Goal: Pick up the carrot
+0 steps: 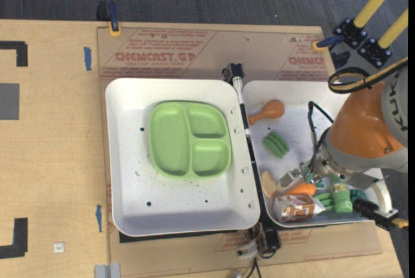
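Arm: the grey arm with its orange band (363, 124) comes in from the right and stands over the near part of the right bin (295, 102).
Gripper: the gripper (316, 174) is low in the right bin, just under the orange band, among the things in the near corner. Its body hides the fingers, so I cannot tell if the jaws are wide, narrow or holding something.
Carrot: the carrot (302, 190) is a small orange piece in the near part of the right bin, just beside the gripper on its near-left side. If they are touching I cannot tell.
Packet: an orange and white packet (299, 207) lies at the near wall of the right bin, touching the carrot on its near side.
Green toy: a bright green piece (339, 200) lies to the right of the carrot, near the gripper.
Ridged green thing: a dark green ridged piece (276, 143) lies in the middle of the right bin, well apart from the carrot.
Orange-tan thing: a rounded piece with a stem (266, 111) lies at the far left of the right bin.
Left bin: the left bin (130, 192) bears a light green divided plate (190, 139) with three compartments.
Bench: both bins stand on a brown cardboard sheet (194, 53) on the wooden bench (45, 160).
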Tool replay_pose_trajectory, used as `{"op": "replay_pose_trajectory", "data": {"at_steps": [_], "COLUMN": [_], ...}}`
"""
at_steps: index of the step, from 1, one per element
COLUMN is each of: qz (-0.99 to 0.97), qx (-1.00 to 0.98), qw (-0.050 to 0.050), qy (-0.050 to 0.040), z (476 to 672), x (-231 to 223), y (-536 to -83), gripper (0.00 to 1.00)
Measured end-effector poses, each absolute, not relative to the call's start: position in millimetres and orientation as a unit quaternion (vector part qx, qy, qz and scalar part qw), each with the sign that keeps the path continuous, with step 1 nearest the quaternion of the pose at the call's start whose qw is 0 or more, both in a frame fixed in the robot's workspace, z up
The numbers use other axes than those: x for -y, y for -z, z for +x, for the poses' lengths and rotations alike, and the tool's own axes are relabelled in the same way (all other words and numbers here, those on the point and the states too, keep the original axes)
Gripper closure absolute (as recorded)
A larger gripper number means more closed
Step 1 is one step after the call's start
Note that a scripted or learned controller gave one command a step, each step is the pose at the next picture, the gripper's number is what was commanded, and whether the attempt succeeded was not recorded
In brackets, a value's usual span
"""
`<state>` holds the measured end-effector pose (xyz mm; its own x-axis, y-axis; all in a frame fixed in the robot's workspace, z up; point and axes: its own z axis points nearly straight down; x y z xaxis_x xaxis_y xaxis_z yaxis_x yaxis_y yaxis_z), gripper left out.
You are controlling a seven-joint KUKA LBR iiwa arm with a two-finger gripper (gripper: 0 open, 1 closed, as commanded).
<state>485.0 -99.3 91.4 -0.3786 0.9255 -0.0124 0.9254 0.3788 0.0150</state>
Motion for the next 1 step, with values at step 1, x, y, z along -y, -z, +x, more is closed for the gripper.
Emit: {"op": "replay_pose_trajectory", "data": {"at_steps": [1], "qz": [0.556], "qx": [-0.831], "qw": [0.006], "qy": [-0.0063], "z": [485.8], "x": [94.4], "y": [-102.2], "gripper": [1.0]}}
